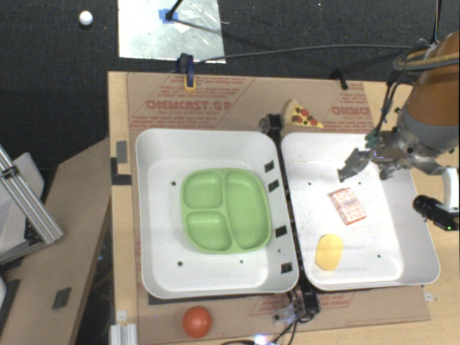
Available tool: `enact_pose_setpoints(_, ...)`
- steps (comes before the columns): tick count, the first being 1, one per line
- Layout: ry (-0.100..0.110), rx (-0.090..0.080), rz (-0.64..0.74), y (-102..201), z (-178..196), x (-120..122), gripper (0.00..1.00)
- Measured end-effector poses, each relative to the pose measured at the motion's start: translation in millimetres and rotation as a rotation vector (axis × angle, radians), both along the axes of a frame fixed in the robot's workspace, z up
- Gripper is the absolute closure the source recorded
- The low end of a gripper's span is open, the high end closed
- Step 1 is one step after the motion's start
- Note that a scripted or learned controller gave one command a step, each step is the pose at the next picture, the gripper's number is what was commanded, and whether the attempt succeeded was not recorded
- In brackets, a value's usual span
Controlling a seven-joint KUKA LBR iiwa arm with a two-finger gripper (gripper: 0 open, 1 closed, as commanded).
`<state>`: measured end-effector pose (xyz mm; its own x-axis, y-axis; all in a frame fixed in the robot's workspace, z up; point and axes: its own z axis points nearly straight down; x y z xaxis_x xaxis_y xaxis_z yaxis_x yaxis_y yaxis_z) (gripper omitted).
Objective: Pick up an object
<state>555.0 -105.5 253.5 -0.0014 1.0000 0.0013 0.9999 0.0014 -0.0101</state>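
Observation:
In the right bin (402, 264) lie a small red-and-white packet (347, 206) near the middle and a yellow oval object (329, 252) toward the front. My gripper (357, 165) hangs over the back part of the right bin, above and behind the packet, with the arm's orange band up at the right edge. Nothing shows between its fingers. The left bin (162, 264) holds a green divided plate (225, 210).
A toy pizza slice (303, 115) lies on the cardboard behind the bins. A red-orange ball (196, 321) sits on the bench in front of the left bin. Black clips line the seam between the bins. A metal frame stands at the far left.

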Motion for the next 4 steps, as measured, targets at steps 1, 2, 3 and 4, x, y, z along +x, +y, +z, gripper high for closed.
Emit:
enact_pose_setpoints(1,-0.012,-0.001,0.002,0.2,6.1,2.2,0.0)
enact_pose_setpoints(2,-0.009,-0.001,0.0,3.5,-36.1,4.4,0.0)
enact_pose_setpoints(3,-0.008,-0.001,-0.001,-2.3,-91.8,-3.0,0.0)
enact_pose_setpoints(4,-0.006,-0.001,-0.001,-8.0,-146.7,-11.7,0.0)
